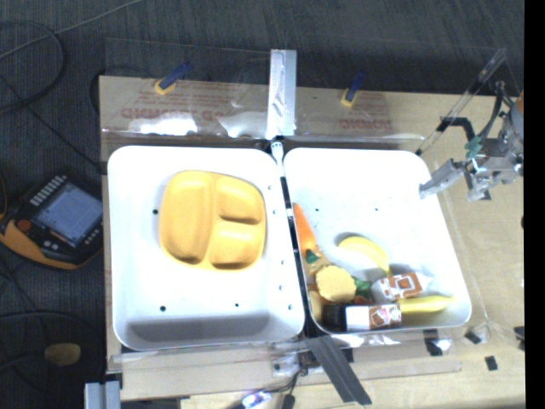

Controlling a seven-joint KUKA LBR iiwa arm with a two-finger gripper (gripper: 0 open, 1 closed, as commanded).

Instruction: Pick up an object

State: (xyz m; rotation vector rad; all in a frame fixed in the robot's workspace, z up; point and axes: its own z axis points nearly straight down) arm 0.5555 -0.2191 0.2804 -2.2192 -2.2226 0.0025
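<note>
End effector (pixel 487 170) sits at the right edge of frame, over the desk (pixel 485 254) just outside the right bin (pixel 358 164); finger state cannot be told. Left bin (pixel 136 313) holds a yellow divided tray (pixel 211 218). Lower part of the right bin: orange carrot (pixel 301 227) along the left wall, yellow lemon (pixel 362 250), dark bottle (pixel 364 317), small carton (pixel 400 286), banana (pixel 426 307), clustered together.
</note>
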